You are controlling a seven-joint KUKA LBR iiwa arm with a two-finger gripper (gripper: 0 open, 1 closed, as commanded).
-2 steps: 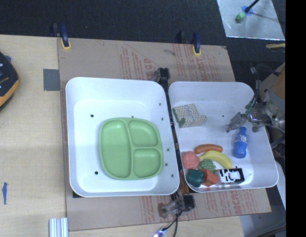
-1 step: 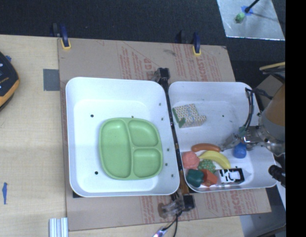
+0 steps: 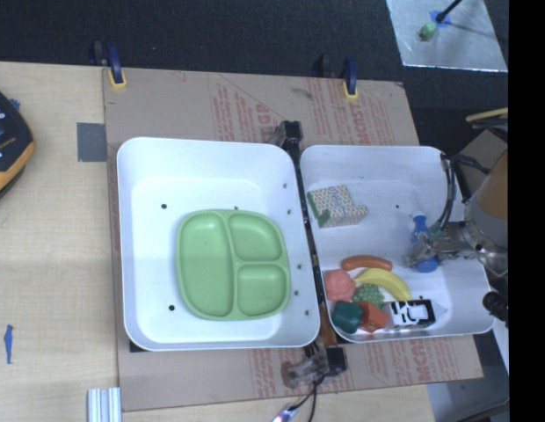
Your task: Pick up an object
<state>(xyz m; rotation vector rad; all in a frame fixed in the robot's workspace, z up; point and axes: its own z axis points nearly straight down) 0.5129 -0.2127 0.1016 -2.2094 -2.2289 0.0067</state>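
Hovering low over the right bin's (image 3: 378, 161) right side, gripper (image 3: 424, 255) pointing left, near a small blue object (image 3: 419, 227); finger gap too blurred to tell, nothing visibly held. Lying clustered at the bin's front: sausage (image 3: 366, 263), yellow banana (image 3: 386, 281), pink piece (image 3: 338, 283), dark green piece (image 3: 346, 316), black-and-white item (image 3: 412, 311); patterned packet (image 3: 336, 206) sitting farther back. Resting in the left bin (image 3: 141, 174), a green divided plate (image 3: 231, 264).

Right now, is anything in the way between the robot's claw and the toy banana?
Nothing visible blocks it. The gripper sits at the right bin's right side, and bare white floor lies between it and the banana in the toy pile.
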